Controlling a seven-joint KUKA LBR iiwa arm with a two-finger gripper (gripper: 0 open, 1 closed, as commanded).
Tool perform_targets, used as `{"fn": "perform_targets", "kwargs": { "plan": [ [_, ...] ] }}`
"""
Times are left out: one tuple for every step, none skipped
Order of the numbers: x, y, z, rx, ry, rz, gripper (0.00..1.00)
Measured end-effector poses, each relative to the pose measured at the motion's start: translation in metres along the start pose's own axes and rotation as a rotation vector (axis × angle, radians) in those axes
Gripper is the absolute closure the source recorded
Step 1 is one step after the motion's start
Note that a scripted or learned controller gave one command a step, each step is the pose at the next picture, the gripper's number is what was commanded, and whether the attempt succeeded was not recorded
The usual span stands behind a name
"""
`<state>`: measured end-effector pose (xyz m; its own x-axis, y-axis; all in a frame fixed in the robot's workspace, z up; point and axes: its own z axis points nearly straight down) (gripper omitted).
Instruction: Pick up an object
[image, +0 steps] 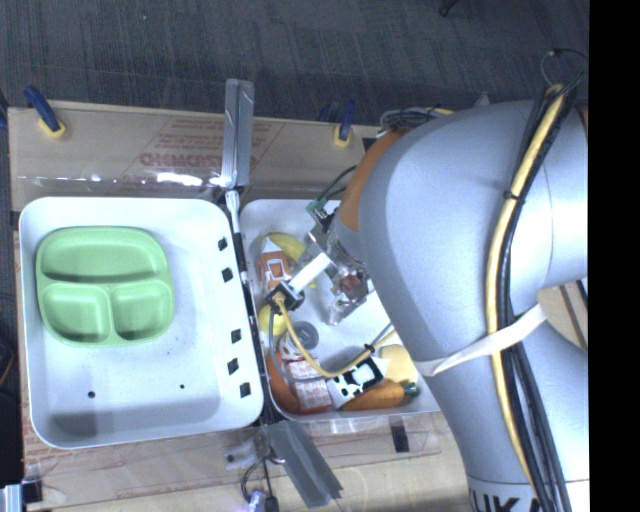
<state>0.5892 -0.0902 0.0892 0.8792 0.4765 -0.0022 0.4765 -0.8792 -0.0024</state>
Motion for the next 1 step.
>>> {"fn": "perform_targets", "kwargs": {
  "plan": [
    [0.0012, -0.0032, -0.0053, 0.007, -0.008, -0.014, 1.0]
  ]
}}
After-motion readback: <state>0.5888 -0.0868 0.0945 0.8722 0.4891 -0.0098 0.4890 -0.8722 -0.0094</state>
